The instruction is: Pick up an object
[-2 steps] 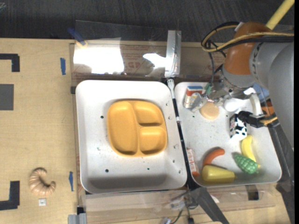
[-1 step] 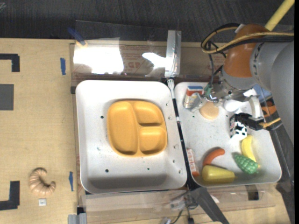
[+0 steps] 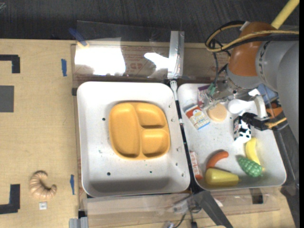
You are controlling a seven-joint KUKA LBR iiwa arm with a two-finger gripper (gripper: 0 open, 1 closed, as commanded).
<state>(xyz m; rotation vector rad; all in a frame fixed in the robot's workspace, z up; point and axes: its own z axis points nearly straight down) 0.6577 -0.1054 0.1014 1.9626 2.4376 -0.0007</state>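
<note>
The jaws (image 3: 219, 93) sit low over the far end of the right bin (image 3: 280, 175), by a tan disc (image 3: 218, 113) and a carton (image 3: 198, 118), but whether they are open or holding anything cannot be told. So crowded a spot risks a pinch on two things at once, or on the bin wall. Toward the counter's near edge lie a banana (image 3: 251, 151), a green cob (image 3: 250, 167), a yellow pepper (image 3: 220, 176) and a cow (image 3: 242, 128); the left bin (image 3: 90, 127) holds a yellow tray (image 3: 139, 129).

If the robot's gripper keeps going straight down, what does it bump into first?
Probably the round tan disc, since the gripper hangs right above it in the right bin. Depth is hard to judge from this slanted view.
</note>
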